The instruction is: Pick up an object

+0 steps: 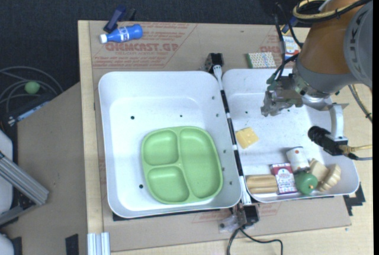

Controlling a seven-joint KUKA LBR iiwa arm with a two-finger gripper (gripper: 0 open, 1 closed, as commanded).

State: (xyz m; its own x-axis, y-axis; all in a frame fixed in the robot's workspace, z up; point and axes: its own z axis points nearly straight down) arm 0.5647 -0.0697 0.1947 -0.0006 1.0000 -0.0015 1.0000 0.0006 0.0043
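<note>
Yellow cheese wedge (247, 137) lies toward lower left of your pincer (276, 103); its grip state you cannot tell.

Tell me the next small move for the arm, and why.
Probably shift the pincer toward the yellow block and lower it. The pincer hangs over bare floor of the right bin, and the block lies apart from the crowded items at the bin's near edge.

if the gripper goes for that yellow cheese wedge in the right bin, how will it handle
The yellow cheese wedge looks small, so probably light. It lies flat on the right bin floor, so unlikely to roll, though it may slide if pushed. Its low profile may give the gripper little to pinch.
</note>
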